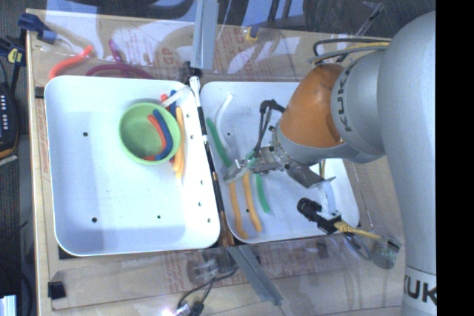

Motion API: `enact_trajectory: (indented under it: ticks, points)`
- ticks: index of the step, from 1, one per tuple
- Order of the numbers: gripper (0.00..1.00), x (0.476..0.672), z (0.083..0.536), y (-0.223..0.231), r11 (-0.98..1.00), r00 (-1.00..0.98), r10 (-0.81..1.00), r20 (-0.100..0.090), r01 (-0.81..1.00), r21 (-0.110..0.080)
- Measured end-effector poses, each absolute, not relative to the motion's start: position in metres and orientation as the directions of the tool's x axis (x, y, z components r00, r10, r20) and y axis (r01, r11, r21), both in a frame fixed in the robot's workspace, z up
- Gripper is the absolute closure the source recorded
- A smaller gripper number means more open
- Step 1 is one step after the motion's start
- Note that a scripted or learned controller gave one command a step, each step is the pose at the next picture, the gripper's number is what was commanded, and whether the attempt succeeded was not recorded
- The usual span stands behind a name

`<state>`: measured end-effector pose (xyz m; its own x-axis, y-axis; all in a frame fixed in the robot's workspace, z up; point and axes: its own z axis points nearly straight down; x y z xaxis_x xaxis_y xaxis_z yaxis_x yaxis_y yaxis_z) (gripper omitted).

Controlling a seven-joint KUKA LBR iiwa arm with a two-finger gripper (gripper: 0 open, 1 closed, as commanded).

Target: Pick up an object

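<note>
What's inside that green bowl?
The green bowl in the left bin holds red, blue and orange curved strips. Its rim hides their lower ends.

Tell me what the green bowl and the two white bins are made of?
The green bowl looks like plastic: one solid bright color with a smooth, soft sheen and a thick rounded rim. The left bin and the right bin also look like plastic, or maybe painted metal: plain glossy white with rounded molded corners. A picture alone can't settle it.
</note>
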<state>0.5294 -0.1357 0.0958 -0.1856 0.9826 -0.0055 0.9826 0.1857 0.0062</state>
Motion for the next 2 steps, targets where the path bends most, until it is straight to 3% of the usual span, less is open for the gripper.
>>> enact_trajectory:
  ticks: [1,2]
  points:
    - [1.0,0.5303,0.1058,-0.1345,0.194,-0.194,0.981,-0.005,0.981,0.006]
    - [0.0,0.5303,0.1057,-0.1344,0.194,-0.194,0.981,-0.005,0.981,0.006]
